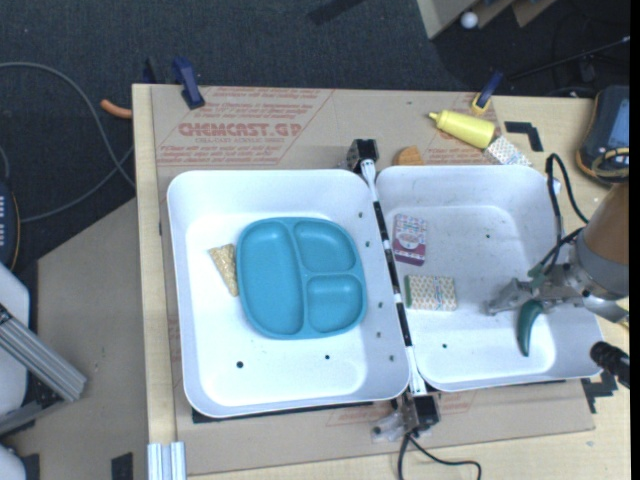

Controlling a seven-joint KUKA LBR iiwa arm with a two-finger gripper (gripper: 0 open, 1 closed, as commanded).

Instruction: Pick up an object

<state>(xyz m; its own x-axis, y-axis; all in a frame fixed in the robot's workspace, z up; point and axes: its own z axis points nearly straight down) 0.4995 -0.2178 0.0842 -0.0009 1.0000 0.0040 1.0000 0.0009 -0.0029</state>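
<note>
Hand (520, 298) low in right bin (470, 193), grip unclear, green curved object (526, 328) just beneath, long axis running toward near rim.

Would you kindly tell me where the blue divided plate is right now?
The blue divided plate lies in the left bin, with a cracker-like piece tucked at its left edge.

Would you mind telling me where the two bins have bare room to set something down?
Left bin: its front strip below the blue plate. Right bin: the back middle, beyond the small packet and cracker. Crowded near the gripper and green object.
</note>
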